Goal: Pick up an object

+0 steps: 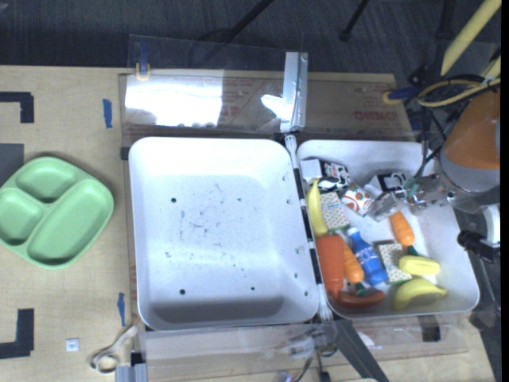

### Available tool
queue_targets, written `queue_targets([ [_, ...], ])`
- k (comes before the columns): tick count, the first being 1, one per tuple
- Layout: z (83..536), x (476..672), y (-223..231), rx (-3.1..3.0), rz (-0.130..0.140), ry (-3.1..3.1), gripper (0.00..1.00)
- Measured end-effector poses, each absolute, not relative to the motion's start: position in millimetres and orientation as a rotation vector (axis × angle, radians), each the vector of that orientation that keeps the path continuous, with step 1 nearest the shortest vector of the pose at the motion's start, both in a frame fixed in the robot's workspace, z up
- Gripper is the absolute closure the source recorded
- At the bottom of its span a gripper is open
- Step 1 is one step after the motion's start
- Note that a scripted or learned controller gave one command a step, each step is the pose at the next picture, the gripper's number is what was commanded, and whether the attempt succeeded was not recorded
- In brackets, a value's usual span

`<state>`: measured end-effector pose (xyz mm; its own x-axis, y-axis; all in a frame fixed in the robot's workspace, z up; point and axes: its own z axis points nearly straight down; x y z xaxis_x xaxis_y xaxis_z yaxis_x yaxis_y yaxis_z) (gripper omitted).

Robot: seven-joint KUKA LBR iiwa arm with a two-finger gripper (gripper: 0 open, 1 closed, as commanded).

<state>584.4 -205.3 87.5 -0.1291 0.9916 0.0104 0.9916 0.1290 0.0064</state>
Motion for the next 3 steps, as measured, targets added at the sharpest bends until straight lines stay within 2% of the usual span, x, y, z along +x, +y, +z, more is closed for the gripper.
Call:
queue_targets([
  [1,98,585.0,-208,-2.077,-0.015,-2.362,1.00],
  [2,138,626.2,-181,-2.073,-0.002,-2.364,1.00],
  [3,208,618.2,-163,-1.962,-0.002,-2.458,1.00],
])
